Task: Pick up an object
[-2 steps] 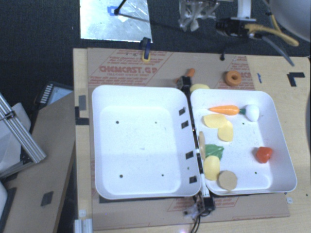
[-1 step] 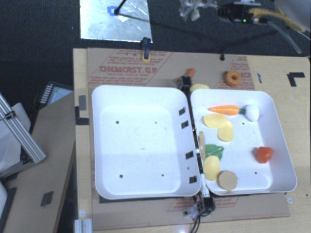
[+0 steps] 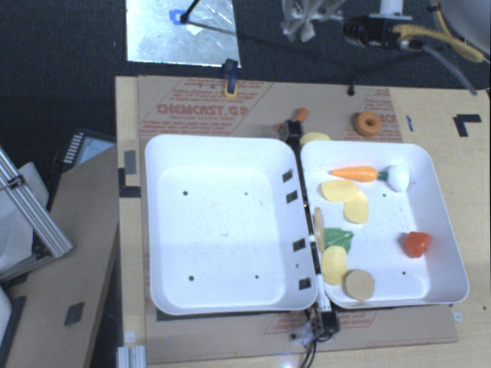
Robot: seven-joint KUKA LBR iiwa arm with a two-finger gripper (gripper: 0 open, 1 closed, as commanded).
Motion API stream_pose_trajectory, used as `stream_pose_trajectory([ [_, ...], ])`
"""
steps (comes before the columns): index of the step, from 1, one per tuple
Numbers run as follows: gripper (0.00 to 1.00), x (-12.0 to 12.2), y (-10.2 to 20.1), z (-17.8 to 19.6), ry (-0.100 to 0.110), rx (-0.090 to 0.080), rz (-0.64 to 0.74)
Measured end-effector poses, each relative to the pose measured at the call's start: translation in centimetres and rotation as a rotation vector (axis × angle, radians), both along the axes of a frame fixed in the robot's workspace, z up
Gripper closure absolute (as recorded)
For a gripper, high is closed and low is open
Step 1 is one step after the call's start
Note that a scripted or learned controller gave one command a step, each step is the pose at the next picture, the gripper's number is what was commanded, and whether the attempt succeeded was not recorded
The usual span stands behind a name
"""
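**Claw high at top edge, food pieces in right bin below**

Claw sits at the top of the view, above the dark floor beyond the bench, well clear of both bins. Pale metal prongs hang down in a blurred cluster; cannot tell how they stand. Nothing seen between them.

Arm: white and grey parts run off to the right at the top edge, with a black fitting and yellowish cables trailing beside it.

Right bin, well below the claw, holds the pickable items: carrot lying crosswise near the far wall, white ball touching its leafy end, two yellow slices just beneath, red piece alone near the right wall, green leaf by the left wall, yellow lump and tan disc at the near corner.

Left bin lies beside it, walls touching.

On the cardboard behind the bins: a small doughnut. A yellow piece rests at the right bin's far rim. A foil sheet lies on the floor, far left of the claw.
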State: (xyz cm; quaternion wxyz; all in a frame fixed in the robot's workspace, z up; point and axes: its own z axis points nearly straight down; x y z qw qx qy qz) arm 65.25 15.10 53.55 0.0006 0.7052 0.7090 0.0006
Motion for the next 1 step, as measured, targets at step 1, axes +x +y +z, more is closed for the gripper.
stream_pose_trajectory([
  [1,1.00,1.64,0.42,-0.05,-0.002,0.000,0.000],
])
